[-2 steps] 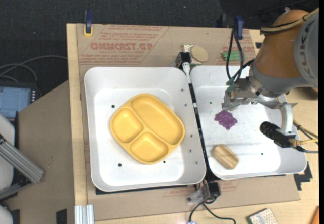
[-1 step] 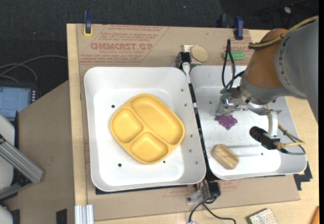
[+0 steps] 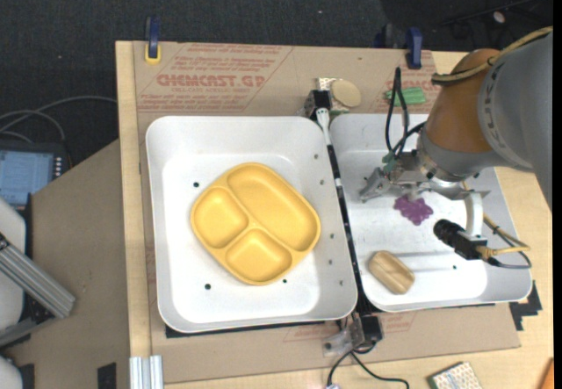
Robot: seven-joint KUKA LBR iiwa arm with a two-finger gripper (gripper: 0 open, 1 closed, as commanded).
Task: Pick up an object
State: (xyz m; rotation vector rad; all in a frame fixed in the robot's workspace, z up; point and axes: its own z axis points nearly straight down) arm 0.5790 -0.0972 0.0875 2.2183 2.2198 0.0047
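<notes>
From my remote seat, I saw the gripper (image 3: 386, 182) low in the right bin (image 3: 500, 286), its fingers spread apart with nothing between them. Purple grapes (image 3: 413, 208) lay just beside it. A tan bread piece (image 3: 391, 272) sat nearer the front. The yellow divided plate (image 3: 255, 222) rested in the left bin (image 3: 171, 229).

- Left bin (image 3: 167, 203): white, with small black dots.
- Divided plate (image 3: 255, 222): plain yellow.
- Grape bunch (image 3: 413, 208): purple.
- Bread-like piece (image 3: 391, 272): light tan.
- Bench board (image 3: 219, 80): pale brown with red printed letters.
- Arm (image 3: 492, 111): grey, with orange band.
</notes>
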